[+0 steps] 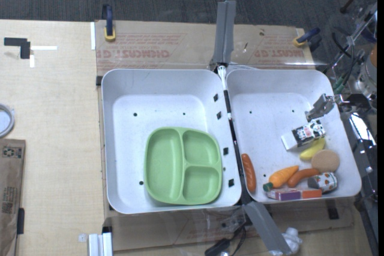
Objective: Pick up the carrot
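The carrot [283, 177] is a short orange piece lying near the front wall of the right bin [264, 99]. It rests among other toy foods, between a red sausage [248, 172] on its left and a darker orange-red piece [303, 175] on its right. My gripper [321, 107] hangs over the bin's back right part, well behind and to the right of the carrot, just above a white carton [304, 135]. Nothing shows in the gripper.
Crowded around the carrot are a yellow banana [312, 150], a tan round piece [325, 160], a small printed can [324, 181] and a flat box [294, 193]. The left bin [120, 129] holds a green divided plate [183, 165]. A grey divider post [224, 33] stands between the bins.
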### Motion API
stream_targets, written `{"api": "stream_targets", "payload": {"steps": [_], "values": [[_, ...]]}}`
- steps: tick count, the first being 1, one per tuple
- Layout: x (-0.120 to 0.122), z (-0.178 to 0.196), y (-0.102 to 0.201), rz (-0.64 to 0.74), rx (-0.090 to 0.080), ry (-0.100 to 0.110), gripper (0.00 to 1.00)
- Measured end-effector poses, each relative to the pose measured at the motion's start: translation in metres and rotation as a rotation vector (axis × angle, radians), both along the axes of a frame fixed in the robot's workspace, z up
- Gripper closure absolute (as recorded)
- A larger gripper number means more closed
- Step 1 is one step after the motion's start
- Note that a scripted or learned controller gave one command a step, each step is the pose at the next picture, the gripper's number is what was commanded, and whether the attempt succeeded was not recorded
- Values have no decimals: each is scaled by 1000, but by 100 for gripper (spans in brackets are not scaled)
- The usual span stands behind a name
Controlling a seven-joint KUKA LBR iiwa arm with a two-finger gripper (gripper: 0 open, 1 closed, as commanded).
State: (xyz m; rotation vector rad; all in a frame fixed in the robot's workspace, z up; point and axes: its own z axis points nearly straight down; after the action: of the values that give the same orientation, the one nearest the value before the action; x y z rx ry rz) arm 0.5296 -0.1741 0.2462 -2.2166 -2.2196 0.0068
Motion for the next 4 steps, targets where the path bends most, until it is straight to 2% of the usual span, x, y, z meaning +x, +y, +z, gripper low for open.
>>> {"api": "stream_targets", "payload": {"steps": [1, 2, 3, 4], "values": [[-6, -104, -4, 28, 1, 0, 0], [-52, -156, 53, 219, 3, 0, 0], [-52, -150, 52, 215, 4, 3, 100], [-52, -150, 51, 215, 4, 3, 0]]}}
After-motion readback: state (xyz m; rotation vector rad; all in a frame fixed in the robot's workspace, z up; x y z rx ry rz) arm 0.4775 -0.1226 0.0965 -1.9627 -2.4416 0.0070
